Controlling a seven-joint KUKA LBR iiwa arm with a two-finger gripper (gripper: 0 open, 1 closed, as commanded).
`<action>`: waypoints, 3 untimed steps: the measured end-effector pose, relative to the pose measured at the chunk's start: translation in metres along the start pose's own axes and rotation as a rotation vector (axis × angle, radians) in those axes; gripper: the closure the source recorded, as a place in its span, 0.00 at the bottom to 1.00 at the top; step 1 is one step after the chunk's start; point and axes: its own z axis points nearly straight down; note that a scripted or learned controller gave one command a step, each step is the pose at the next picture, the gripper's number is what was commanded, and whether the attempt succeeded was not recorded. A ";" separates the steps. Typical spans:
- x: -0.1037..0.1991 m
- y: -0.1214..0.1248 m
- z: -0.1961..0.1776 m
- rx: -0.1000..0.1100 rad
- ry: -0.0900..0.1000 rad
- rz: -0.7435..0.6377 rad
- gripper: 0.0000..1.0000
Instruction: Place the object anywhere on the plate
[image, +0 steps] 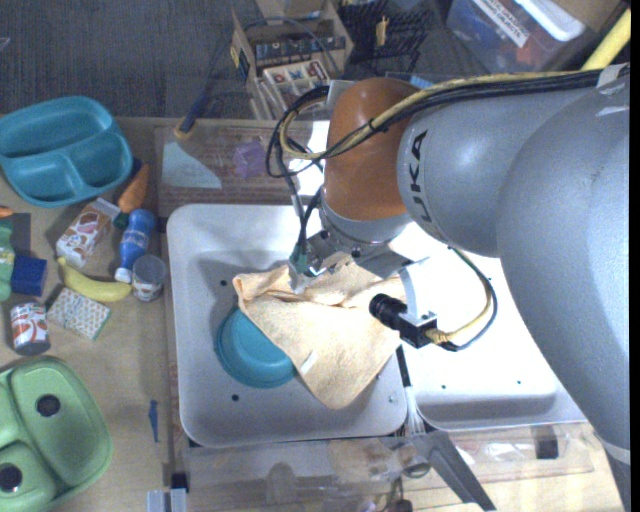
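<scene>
A tan cloth (325, 335) lies crumpled in the left white bin (190, 235). Its lower left part drapes over the right side of a blue plate (248, 352), which rests on the bin floor. My gripper (303, 266) hangs from the grey wrist under the orange band (365, 150). It is down at the cloth's upper edge, where the fabric bunches up toward it. The wrist body hides most of the gripper.
The right white bin (490, 395) sits under the arm. On the bench left of the bins are a teal divided tray (65, 150), a banana (95, 284), a blue bottle (135, 240), a small can (148, 276) and a green tray (45, 435).
</scene>
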 end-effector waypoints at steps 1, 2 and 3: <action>0.045 -0.007 -0.023 0.001 0.001 -0.032 1.00; 0.044 -0.007 -0.023 0.001 0.001 -0.031 0.00; 0.044 -0.007 -0.023 0.001 0.001 -0.031 0.00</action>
